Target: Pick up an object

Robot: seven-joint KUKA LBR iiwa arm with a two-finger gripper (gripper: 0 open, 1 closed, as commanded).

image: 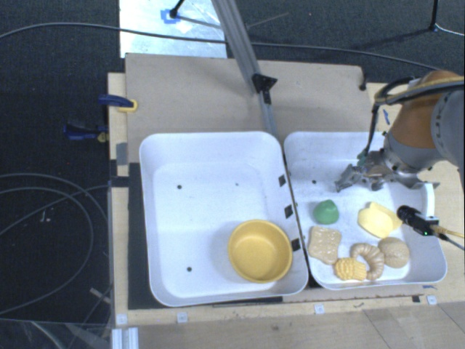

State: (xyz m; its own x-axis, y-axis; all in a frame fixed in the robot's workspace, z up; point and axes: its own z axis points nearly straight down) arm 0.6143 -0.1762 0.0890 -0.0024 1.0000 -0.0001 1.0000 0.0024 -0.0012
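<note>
The grey arm's two-finger gripper [347, 181] hung over the upper part of the right shallow white bin [305, 151], its fingers spread apart with nothing between them. Below it in that bin lay a small green rounded piece [326, 211], a pale yellow wedge [378, 219], a tan cracker-like square [324, 243], a yellow corn cob [350, 269], a curled beige croissant shape [370, 257] and a round tan lump [394, 251]. A yellow plastic bowl [260, 250] sat upright in the left white bin [189, 166], near its lower right corner.

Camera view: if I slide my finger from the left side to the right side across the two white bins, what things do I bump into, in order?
Yellow bowl → green piece → corn cob → pale yellow wedge → gripper is above, apart from all.
</note>
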